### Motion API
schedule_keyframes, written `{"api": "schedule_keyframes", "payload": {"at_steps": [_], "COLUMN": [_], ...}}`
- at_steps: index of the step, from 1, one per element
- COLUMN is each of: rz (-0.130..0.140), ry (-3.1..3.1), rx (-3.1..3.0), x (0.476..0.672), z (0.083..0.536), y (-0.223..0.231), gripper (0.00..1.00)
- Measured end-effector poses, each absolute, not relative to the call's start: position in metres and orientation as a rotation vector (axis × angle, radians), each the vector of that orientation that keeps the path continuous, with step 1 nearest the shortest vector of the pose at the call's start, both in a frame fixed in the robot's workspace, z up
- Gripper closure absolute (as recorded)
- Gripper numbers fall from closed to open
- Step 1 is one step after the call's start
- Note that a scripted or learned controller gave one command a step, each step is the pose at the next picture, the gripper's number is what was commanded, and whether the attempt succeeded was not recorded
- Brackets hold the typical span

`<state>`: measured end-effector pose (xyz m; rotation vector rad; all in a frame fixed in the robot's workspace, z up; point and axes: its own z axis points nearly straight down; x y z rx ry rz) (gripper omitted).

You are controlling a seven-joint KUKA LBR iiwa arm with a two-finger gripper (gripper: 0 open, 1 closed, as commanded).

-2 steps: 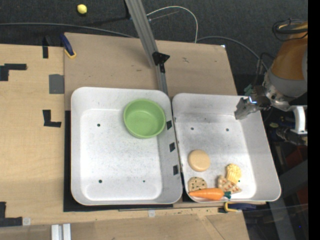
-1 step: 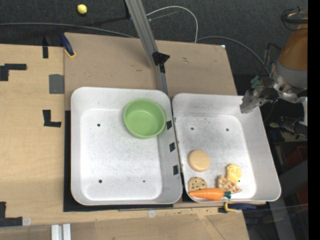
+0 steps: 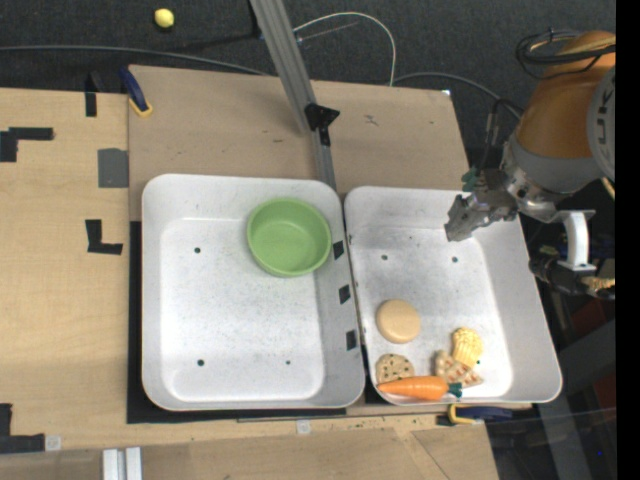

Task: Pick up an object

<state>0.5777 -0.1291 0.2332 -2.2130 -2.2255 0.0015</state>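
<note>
Left bin: one green bowl near its far edge; remaining floor open. Right bin: one tan disc, one cookie, one carrot, one yellow corn piece, clustered at the near edge. The gripper hovers over the far right corner, arm angled inward; finger state cannot be determined.

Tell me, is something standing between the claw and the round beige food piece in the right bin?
Nothing visible does. The claw is over the right bin's far part, and bare floor lies between it and the round beige piece.
</note>
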Motion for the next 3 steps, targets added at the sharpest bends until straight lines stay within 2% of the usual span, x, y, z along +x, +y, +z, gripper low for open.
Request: {"api": "schedule_keyframes", "payload": {"at_steps": [1, 3], "rz": [0.003, 0.001], "ry": [-2.225, -2.228], "rx": [-2.212, -2.209], "x": [0.559, 0.527], "z": [0.224, 0.237], "y": [-0.079, 0.031], "gripper": [1.0, 1.0]}}
